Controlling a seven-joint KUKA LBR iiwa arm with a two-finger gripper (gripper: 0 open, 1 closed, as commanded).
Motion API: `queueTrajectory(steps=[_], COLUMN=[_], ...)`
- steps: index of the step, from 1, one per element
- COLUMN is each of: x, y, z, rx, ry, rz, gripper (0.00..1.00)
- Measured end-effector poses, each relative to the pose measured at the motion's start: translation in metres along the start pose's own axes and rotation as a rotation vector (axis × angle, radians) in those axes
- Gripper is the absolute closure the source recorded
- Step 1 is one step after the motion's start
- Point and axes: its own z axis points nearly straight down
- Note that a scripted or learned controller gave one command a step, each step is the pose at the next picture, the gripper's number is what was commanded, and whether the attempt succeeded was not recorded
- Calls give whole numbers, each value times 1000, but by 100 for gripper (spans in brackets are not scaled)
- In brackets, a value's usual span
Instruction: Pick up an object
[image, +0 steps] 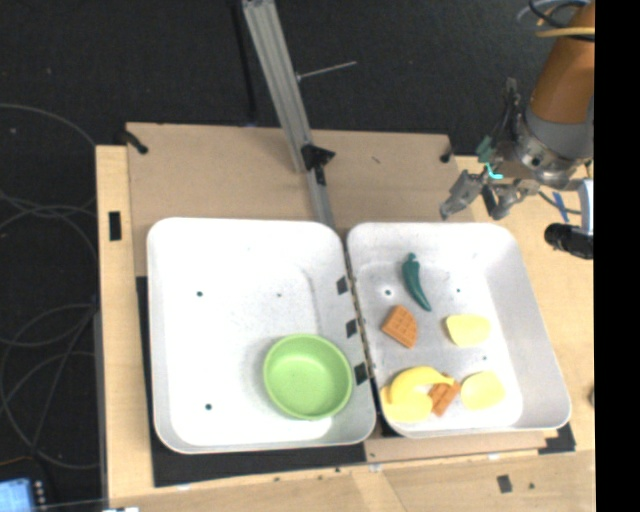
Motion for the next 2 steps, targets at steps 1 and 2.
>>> queueTrajectory(steps=[1, 2], x=[-6, -1], y=[6, 13], z=[46, 97], rx=[3, 4], ry=[0, 1], rz=[3, -1], gripper=[0, 0])
